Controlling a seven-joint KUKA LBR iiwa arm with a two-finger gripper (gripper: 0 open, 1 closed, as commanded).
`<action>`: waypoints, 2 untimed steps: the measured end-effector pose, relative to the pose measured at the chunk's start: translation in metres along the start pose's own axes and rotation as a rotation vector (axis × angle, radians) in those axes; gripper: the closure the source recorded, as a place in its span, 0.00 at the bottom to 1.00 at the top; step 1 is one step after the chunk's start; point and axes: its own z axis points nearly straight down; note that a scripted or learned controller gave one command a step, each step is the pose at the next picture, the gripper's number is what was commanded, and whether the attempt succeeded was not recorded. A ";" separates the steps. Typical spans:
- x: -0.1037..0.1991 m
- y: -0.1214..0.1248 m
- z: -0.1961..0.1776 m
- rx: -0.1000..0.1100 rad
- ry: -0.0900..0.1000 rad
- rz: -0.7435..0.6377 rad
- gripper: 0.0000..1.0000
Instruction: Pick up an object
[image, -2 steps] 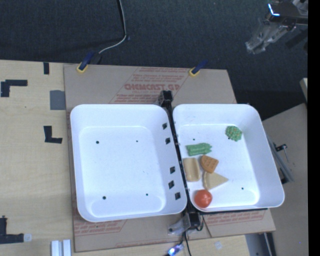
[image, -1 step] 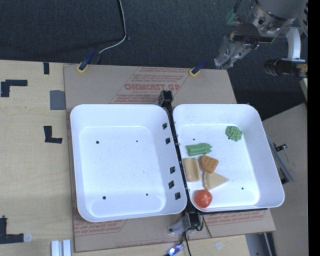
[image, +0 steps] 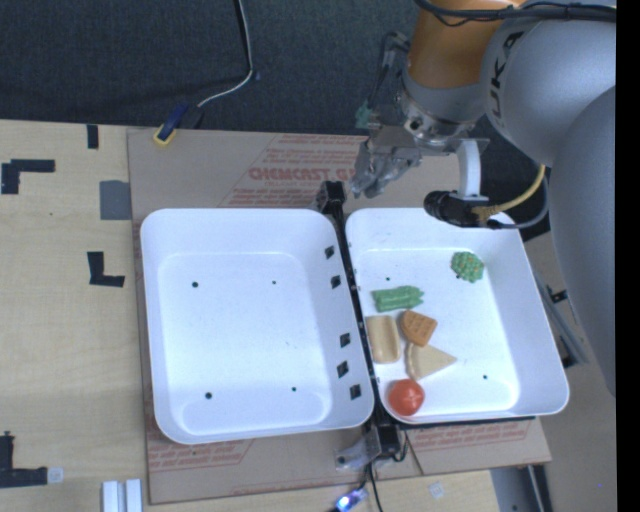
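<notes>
My hand (image: 375, 172) hangs past the far edge of the right bin (image: 500, 262), can't tell its grip. Tomato (image: 405, 397) sits at the bin's near-left corner, well apart.

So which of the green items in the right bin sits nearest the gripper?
The round, bumpy green piece near the right bin's far right side. The longer green piece lies lower, toward the bin's middle, farther from the gripper.
</notes>
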 end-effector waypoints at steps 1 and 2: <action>0.094 0.001 -0.077 -0.023 0.003 -0.006 1.00; 0.030 0.000 -0.160 -0.026 -0.003 0.008 1.00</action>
